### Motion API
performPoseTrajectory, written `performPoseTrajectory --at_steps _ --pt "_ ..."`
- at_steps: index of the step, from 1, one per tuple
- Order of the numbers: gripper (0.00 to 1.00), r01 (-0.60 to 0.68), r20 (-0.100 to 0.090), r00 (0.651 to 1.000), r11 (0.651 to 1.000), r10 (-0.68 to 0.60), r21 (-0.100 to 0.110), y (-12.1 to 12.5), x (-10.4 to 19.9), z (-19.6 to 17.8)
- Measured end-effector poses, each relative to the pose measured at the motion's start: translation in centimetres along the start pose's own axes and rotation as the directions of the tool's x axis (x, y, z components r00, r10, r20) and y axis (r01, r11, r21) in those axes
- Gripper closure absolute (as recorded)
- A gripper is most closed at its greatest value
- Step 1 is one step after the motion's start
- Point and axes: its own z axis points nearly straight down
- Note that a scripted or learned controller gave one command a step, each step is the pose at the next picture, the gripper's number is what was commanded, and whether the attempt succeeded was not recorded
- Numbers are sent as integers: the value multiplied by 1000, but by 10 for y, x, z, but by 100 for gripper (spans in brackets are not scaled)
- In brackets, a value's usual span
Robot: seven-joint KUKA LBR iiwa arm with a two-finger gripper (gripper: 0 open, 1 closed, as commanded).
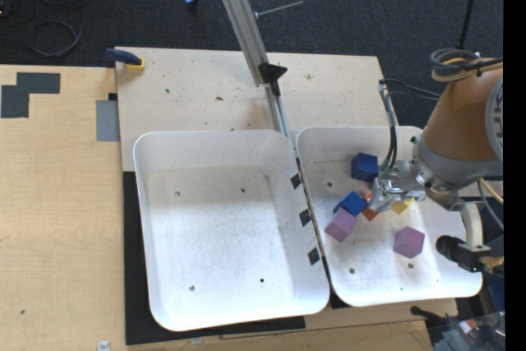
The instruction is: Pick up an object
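The right bin (362,292) holds several small blocks. A dark blue block (364,167) lies near the back, another blue block (352,202) sits mid-bin, and a purple block (341,224) lies just in front of it. A second purple block (408,242) rests further right. My gripper (380,201) reaches down into this bin from the right. It hangs over a small red piece (368,214) beside the blue block, with a yellow piece (400,207) just to its right. The gripper body hides what lies directly beneath it.
The left bin (164,168) stands beside the right one, split from it by a rim with black clips (304,217). A slanted aluminium bar (242,12) rises behind the bins. The arm's orange band (464,115) overhangs the right bin's back right corner.
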Motion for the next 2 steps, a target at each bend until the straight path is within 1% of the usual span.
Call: performPoseTrajectory --at_steps 1,2 --pt "100 4 1 1000 1000 -4 -2 4 -10 -59" --pt "100 5 0 1000 1000 -5 0 4 -11 -105"
